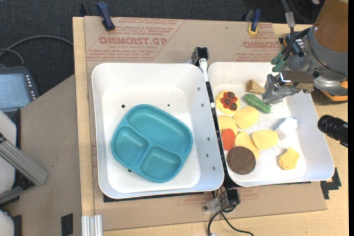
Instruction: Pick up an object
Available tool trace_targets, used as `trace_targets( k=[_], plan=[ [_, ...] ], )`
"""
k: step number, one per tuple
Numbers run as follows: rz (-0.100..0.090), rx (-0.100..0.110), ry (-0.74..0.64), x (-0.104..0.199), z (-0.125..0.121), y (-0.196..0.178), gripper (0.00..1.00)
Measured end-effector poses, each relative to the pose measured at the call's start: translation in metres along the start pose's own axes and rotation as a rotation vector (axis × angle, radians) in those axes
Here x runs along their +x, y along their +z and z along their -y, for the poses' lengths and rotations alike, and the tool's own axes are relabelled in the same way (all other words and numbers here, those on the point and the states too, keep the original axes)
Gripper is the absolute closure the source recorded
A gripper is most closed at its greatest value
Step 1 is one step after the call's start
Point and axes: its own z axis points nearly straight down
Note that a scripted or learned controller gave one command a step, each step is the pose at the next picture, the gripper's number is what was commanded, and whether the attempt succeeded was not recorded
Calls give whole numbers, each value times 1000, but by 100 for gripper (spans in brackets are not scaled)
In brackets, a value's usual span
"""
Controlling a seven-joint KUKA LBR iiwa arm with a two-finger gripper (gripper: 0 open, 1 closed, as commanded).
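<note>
left bin point(105, 119): divided plate point(152, 142) in it | right bin point(315, 168): heap of toy foods point(249, 130) in its left half | gripper point(275, 91) above right bin's rear

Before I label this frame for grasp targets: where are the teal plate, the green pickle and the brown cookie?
teal plate point(152, 142), camera view, central ridge.
green pickle point(257, 103), camera view, middle.
brown cookie point(241, 159), camera view, top face.

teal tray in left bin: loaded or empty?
Empty. The teal tray shows three bare compartments; the toy food sits in the right bin.
</note>
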Motion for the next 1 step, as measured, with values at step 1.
trace_targets(
  k=[1],
  plan=[
    [1,-8,-5,-7,-20,-12,100]
  ],
)
